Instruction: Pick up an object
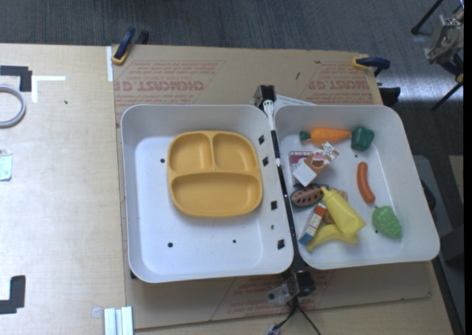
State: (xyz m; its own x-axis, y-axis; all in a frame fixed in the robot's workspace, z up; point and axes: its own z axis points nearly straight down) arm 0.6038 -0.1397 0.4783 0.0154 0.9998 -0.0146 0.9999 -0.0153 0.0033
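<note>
The right bin holds several toy foods. An orange carrot and a dark green pepper lie along its far side. A red sausage lies right of centre, with a green leafy piece nearer the front right. A yellow bottle rests on a banana at the front. A brown oval piece, a white and red packet and a small orange tube sit close to the bin's left wall.
The left bin holds a yellow divided plate. Both bins rest on a cardboard sheet fixed with blue clamps. A tape roll lies at the bench's far left. Metal gear stands at the top right.
</note>
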